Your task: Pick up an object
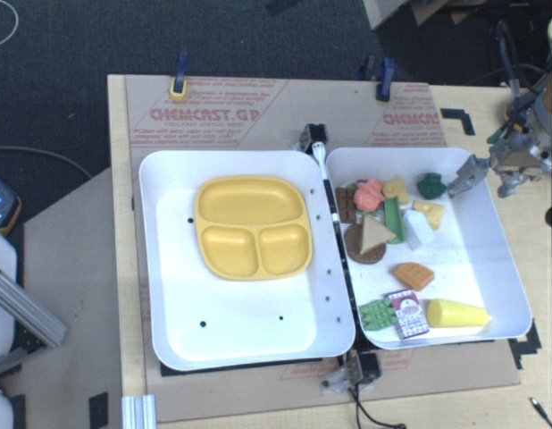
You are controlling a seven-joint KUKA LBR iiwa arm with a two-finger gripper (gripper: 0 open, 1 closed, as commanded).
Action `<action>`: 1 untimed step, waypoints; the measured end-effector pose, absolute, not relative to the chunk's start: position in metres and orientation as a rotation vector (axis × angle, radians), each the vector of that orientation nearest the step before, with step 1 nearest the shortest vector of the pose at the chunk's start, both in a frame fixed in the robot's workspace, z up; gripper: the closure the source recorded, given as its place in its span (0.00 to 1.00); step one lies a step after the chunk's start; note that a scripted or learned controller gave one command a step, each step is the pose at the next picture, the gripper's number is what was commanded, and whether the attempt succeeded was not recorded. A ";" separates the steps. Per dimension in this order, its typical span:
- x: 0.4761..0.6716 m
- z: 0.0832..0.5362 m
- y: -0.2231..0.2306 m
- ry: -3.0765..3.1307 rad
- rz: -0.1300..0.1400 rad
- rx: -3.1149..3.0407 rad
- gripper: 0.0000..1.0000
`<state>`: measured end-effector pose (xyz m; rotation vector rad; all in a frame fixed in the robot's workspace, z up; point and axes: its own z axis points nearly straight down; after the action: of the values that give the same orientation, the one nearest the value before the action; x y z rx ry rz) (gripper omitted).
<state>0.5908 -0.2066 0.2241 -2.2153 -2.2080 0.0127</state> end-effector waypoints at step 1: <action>0.594 0.232 -0.206 -2.221 0.001 -2.220 0.00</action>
<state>0.5937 -0.2059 0.2323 -2.2202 -2.2206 0.0008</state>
